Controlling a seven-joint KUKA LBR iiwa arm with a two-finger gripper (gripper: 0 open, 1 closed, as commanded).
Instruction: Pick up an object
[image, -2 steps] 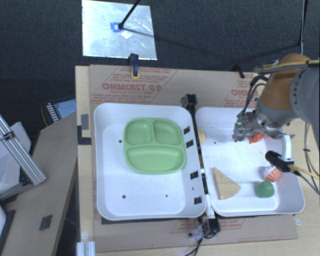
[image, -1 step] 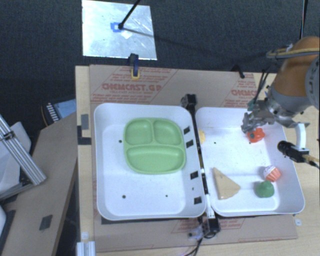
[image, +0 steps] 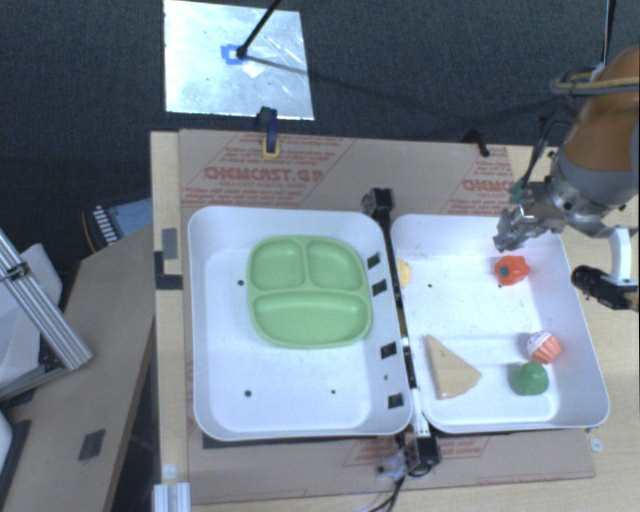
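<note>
Above the right bin (image: 575, 330), the gripper (image: 508, 232) hangs beside an orange-red toy (image: 511, 270); its jaws seem blurred, I cannot tell.

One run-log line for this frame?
gripper: over right bin, nothing held | nearest: red-orange toy | left bin: green divided plate

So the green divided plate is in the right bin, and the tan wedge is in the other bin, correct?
Not quite. The camera view shows the green divided plate in the left bin, not the right one. The tan wedge is indeed in the other bin, the right bin.
</note>
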